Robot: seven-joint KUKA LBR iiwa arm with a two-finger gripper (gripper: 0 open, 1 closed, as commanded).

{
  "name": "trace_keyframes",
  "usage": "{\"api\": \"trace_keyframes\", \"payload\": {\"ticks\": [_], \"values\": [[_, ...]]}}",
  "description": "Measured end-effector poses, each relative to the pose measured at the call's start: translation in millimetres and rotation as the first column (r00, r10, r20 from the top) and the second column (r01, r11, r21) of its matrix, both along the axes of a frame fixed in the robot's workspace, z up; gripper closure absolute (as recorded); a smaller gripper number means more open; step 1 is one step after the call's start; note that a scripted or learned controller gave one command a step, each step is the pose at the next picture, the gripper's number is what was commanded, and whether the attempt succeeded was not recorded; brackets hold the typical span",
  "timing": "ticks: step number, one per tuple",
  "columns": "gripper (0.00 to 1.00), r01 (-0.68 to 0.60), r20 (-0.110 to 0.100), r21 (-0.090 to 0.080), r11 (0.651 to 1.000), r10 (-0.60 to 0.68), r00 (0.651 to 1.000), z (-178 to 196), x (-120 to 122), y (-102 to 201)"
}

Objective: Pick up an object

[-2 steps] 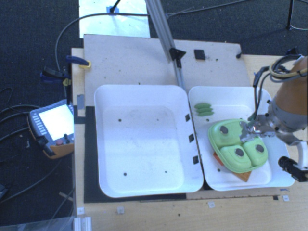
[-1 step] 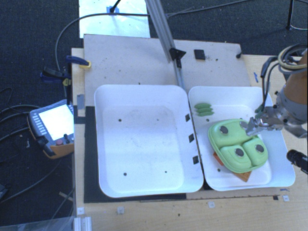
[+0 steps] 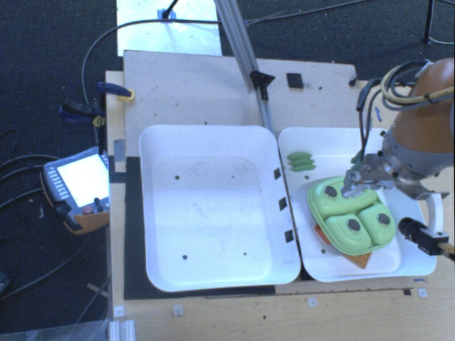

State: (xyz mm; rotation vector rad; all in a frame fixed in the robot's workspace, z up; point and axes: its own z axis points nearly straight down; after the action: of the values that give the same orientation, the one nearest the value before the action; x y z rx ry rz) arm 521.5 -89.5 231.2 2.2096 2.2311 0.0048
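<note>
Bench point(image 3: 213, 84) of pale board on dark carpet point(image 3: 43, 34); fingers point(image 3: 353, 183) over green tray point(image 3: 352, 215), spread unclear.

Arm comes in from the right, orange band up top, grey wrist angled down-left; claw point(image 3: 353, 183) sits low, tip pointing twd the left, wrist hunched over it

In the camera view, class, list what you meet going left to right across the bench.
Left white bin → small green ridged piece → light green compartment tray → gripper
</note>
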Motion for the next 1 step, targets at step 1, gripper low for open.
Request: {"api": "trace_keyframes", "payload": {"ticks": [1], "values": [[1.0, 0.0, 0.0, 0.0, 1.0, 0.0, 1.0, -10.3, 18.8, 50.0]]}}
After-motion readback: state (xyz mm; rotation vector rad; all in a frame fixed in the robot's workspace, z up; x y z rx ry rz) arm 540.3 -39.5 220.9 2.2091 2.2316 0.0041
